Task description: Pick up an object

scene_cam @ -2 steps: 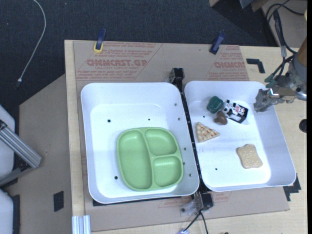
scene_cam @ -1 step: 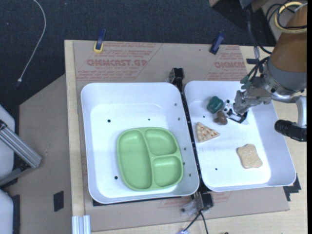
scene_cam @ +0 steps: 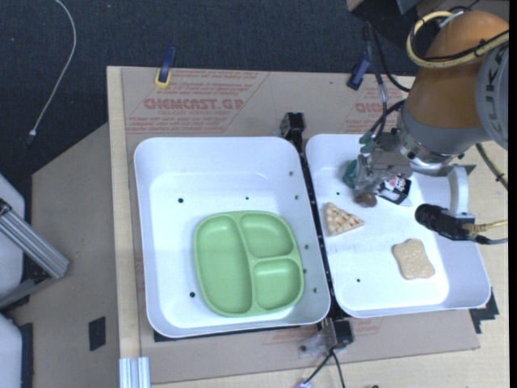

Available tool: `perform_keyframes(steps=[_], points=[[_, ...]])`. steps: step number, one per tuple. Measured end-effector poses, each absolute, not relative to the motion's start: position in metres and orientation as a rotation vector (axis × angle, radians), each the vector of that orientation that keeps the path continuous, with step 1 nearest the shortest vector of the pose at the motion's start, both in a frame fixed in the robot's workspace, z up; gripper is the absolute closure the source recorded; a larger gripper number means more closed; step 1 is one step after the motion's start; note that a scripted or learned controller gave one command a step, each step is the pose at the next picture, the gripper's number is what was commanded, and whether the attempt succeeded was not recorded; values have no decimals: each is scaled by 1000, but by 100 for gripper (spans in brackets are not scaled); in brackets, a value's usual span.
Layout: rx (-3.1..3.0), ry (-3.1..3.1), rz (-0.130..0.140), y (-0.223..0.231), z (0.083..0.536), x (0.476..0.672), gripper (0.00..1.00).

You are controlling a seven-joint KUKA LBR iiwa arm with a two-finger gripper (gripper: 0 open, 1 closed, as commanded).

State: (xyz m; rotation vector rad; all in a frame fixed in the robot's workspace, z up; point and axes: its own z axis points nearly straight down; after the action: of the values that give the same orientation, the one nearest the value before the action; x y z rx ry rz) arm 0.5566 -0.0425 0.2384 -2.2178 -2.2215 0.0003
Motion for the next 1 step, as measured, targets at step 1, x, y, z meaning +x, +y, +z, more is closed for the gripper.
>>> perform_keyframes(steps=[1], points=[[-2212,-2225,2,7,224,564,100]])
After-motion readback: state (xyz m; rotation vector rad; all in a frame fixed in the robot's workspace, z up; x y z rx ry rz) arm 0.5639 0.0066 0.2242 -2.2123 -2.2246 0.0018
